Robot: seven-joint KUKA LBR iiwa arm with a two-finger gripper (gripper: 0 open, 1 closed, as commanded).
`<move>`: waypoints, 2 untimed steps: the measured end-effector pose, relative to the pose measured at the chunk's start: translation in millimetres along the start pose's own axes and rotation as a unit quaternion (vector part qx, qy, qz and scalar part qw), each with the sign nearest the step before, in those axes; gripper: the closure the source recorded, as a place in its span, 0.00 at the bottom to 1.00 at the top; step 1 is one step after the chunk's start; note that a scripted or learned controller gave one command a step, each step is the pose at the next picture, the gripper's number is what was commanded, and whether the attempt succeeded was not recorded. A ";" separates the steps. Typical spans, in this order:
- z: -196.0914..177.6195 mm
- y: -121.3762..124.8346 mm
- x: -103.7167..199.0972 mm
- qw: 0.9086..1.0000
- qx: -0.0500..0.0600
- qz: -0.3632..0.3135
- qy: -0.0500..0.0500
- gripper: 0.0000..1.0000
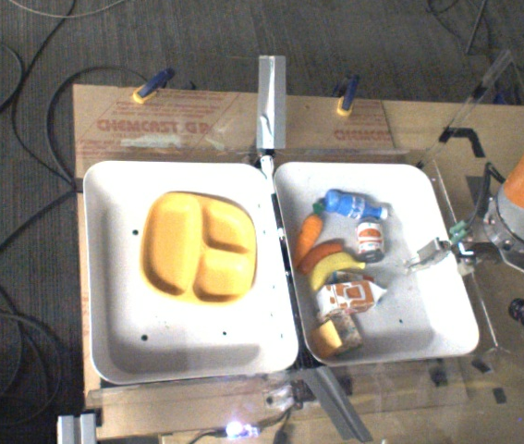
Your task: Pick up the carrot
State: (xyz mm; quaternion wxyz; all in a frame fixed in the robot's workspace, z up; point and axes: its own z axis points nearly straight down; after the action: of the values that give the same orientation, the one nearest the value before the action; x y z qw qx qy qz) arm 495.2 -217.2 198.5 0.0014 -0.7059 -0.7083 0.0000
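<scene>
Here, two shallow white bins are sitting side by side on the counter [104, 128], which is showing a brown cardboard-like top with faded red print. The left bin [114, 322], filling the middle left of the frame, is holding a yellow divided tray [201, 246] with rounded corners and three smooth compartments. The right bin [428, 326] is holding a cluster of things along its left half. The carrot [309, 233], orange and tapered with a small green tip, is lying near the bin's left wall, just below a blue bottle [352, 203] resting on its side. A small can [370, 239] with a red and white label is standing to the carrot's right. A yellow banana [334, 266] is curving just under the carrot, beside a reddish-brown curved piece. Lower down, an orange and white carton [351, 299] is lying tilted. The hand [431, 253] is hovering over the bin's right side, well apart from the carrot, its pale fingers too blurred to tell wide from narrow
</scene>
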 end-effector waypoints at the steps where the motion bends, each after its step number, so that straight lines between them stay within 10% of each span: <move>1: 48.7 52.0 67.6 0.995 0.001 0.096 0.000 0.00; 2: 92.0 126.0 113.7 1.000 0.000 0.028 -0.003 0.00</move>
State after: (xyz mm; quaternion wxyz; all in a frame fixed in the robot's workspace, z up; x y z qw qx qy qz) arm 620.6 -103.0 106.5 -0.0005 -0.7256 -0.6881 0.0027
